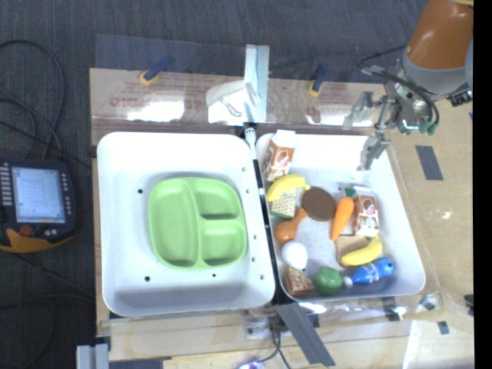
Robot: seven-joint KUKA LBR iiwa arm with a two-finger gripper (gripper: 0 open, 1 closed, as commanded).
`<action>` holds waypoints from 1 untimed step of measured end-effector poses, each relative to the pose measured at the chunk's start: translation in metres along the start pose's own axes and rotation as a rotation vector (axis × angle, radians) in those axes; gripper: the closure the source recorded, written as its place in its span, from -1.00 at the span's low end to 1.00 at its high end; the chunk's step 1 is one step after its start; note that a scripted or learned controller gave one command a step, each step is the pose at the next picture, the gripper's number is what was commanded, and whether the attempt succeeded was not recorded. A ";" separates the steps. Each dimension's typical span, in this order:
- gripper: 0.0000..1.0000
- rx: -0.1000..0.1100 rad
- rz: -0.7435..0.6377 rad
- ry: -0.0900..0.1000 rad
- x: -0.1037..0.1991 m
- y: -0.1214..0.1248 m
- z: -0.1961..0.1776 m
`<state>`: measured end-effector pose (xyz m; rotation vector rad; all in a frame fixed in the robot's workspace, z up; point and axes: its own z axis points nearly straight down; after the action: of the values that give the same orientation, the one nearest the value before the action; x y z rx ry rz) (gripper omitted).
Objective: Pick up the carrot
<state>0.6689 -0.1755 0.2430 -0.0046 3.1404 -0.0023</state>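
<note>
From my station I see dark grey carpet (192, 10) around a light wooden bench (450, 206). On the floor at left, a teach pendant (34, 202) glows beside looping black cables (38, 91). At the bench's far edge, clear plastic sheeting (165, 102) catches bright glare, pinned by two yellow-handled clamps (156, 70).

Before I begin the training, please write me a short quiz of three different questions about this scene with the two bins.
1. True or false: the carrot lies in the bin with the green tray.
2. What touches the carrot's left side? A) brown disc B) egg C) blue bottle
3. Fill in: the gripper hangs near the right bin's ____ edge.

Key: 1 false; 2 A, the brown disc; 3 far.
</note>
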 end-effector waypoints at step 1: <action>-1.00 -0.004 -0.329 0.007 0.077 0.039 0.116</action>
<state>0.5918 -0.1370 0.1269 -0.5194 3.1043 0.0043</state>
